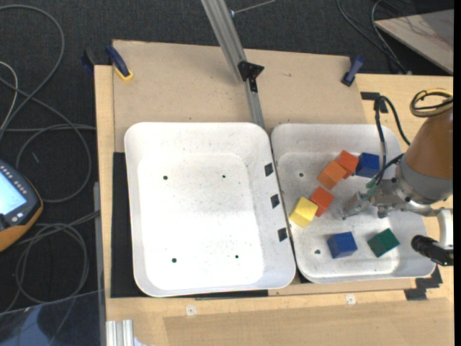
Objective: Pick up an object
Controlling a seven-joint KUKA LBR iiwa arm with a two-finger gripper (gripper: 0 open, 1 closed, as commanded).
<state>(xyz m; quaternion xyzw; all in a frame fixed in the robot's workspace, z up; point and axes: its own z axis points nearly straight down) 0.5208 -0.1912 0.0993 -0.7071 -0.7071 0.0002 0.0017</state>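
Plainly, we have six blocks to choose from in the right bin (403, 269): an orange block (331, 174) beside a darker orange one (348, 161) and a blue block (368, 163) near twelve o'clock, a yellow block (304, 211) touching another orange block (322, 200) toward nine, then a blue block (342, 244) and a green block (383, 241) near six. We would pick an isolated one, the green or lower blue, and descend squarely over it. Our gripper (358, 205) hangs low near the bin's centre; we cannot tell how it stands, and see nothing held. At nine o'clock lies the left bin (137, 193).
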